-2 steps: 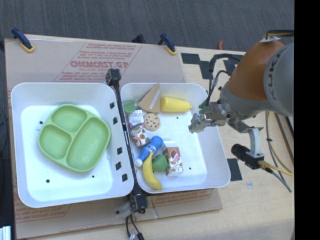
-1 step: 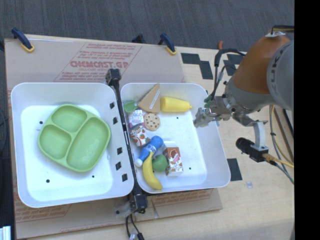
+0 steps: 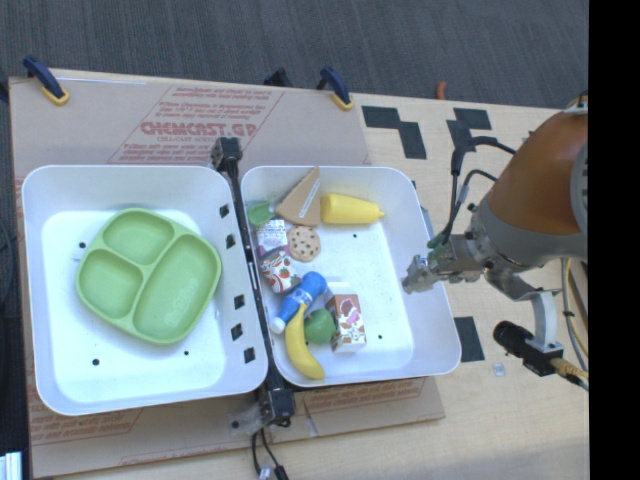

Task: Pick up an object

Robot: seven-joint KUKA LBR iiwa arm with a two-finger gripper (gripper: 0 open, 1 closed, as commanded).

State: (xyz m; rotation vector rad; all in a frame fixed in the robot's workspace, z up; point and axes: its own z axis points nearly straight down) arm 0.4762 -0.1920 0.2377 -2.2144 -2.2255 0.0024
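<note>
The right bin [image 3: 395,346] holds a heap of toy food along its left side: a yellow lemon-like piece [image 3: 349,208], a tan wedge [image 3: 299,200], a cookie [image 3: 304,242], a blue bottle [image 3: 303,295], a banana [image 3: 299,345], a green piece [image 3: 319,326] and a small printed carton [image 3: 347,322]. My gripper [image 3: 421,274] hangs over the right rim of this bin, well to the right of the heap. Nothing shows between its fingers.
The left bin [image 3: 55,363] carries a green divided plate [image 3: 150,274]. A black divider with clips [image 3: 240,258] runs between the bins. Cardboard lies under both bins. The right bin's right half is bare white floor.
</note>
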